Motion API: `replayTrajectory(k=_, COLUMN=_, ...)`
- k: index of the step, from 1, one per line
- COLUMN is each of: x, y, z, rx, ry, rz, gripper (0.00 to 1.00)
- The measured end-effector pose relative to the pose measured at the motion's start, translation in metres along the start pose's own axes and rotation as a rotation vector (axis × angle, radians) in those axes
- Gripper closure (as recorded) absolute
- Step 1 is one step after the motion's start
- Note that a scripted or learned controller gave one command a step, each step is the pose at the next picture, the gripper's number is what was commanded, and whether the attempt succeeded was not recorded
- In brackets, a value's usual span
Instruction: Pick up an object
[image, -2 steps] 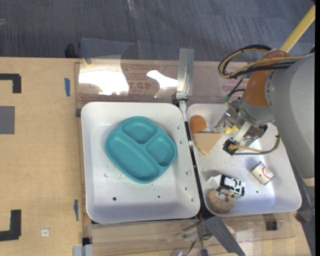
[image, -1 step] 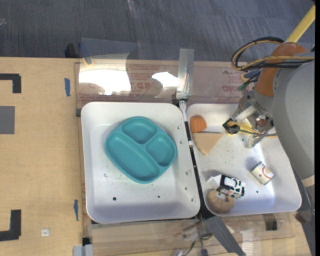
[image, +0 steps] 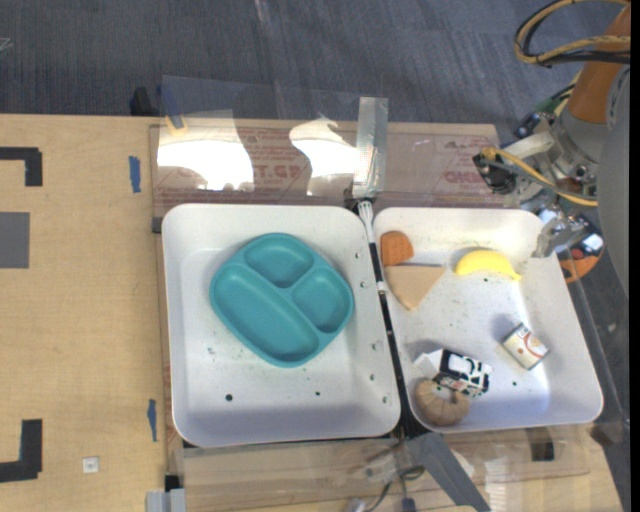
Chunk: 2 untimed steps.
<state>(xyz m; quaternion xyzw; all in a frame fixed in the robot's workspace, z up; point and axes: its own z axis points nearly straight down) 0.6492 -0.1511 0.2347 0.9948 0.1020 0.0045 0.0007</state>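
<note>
Inside the right-hand shallow white plastic bin you have six loose objects to choose from: a rounded yellow lemon-shaped piece near the far wall, a round orange-brown disc by the far left corner, and a flat tan wedge just in front of the disc, touching or nearly touching it. Closer to you, a small white carton with a red mark lies tilted in the middle right, well apart from the rest. Near the front wall a black-and-white printed item rests against a round brownish lump; you cannot tell from this angle which lies on top. The bin floor is speckled with small dark spots. Just beside it, the left white bin carries a smooth teal plastic plate divided into three compartments, lying at a slant near its centre. Both bins sit on a wooden bench with clear, glossy sheeting and a strip of silver tape behind them. Your grey arm with the orange band stands off the far right corner, with yellow cables looped above it; its gripper hangs over the bin's right rim, and you cannot tell how it is set.
</note>
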Motion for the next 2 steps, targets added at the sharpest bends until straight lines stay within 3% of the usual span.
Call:
replayTrajectory(k=1, x=0.0, y=-0.002, z=-0.005, rx=0.002, ry=-0.01, rz=-0.004, gripper=1.0)
replayTrajectory(k=2, x=-0.039, y=0.031, z=-0.156, rx=-0.002, ry=0.002, rz=-0.156, gripper=1.0)
